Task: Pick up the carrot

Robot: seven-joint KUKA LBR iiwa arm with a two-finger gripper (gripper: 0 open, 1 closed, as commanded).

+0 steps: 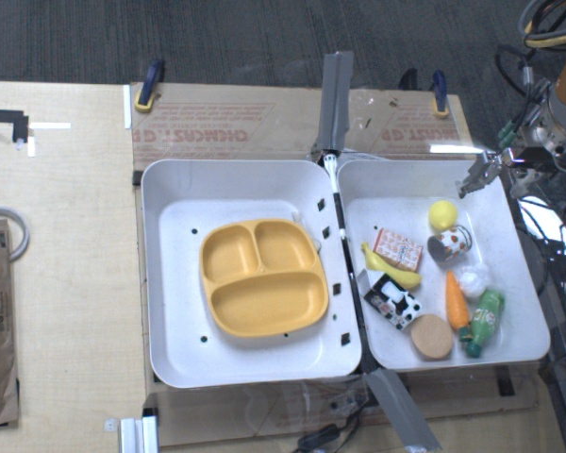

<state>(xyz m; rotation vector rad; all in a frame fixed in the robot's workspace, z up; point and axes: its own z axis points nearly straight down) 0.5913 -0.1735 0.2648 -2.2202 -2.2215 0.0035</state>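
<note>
1. We see a dark grey carpeted floor [217, 17] across twelve o'clock.
2. At nine o'clock lies a pale wooden bench top [57, 177].
3. A cardboard sheet [236, 125], printed in red, lies under the bins, held by blue clamps [151, 83] at eleven and one o'clock.
4. Light is even and soft.

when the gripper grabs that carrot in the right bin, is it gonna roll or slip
The carrot looks like smooth, rigid toy plastic, so it may slip. Its tapered, rounded shape could roll or pivot. The green bottle sits close beside it and may get nudged.
</note>
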